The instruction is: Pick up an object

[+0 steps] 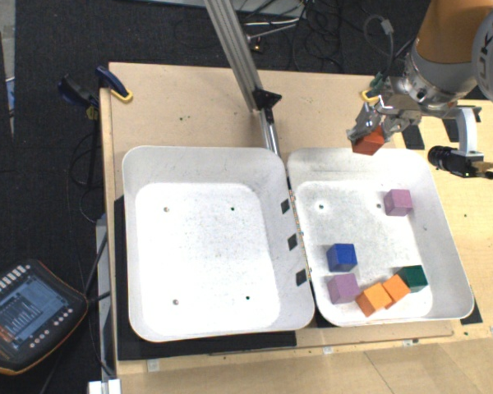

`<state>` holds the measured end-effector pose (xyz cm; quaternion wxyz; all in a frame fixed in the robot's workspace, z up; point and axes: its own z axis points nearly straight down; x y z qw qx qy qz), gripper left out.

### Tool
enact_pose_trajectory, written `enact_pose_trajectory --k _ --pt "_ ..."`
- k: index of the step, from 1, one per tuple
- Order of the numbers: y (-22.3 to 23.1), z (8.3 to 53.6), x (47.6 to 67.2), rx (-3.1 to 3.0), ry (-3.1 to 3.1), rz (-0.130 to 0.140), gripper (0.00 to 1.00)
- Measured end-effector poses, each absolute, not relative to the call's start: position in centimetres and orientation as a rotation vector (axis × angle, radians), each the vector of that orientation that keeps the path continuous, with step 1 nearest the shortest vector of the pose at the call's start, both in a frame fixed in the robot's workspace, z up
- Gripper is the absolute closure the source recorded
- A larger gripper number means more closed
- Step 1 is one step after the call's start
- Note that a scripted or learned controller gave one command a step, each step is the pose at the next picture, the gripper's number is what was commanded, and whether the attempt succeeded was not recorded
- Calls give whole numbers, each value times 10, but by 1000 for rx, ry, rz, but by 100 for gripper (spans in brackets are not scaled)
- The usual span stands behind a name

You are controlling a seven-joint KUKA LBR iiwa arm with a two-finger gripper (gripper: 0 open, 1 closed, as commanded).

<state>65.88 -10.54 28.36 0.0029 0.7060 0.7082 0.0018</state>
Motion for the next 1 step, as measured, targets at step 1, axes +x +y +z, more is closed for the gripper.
enact_pose_trajectory --k 1 --pt "-52 274 627 2216 2231 -2 100"
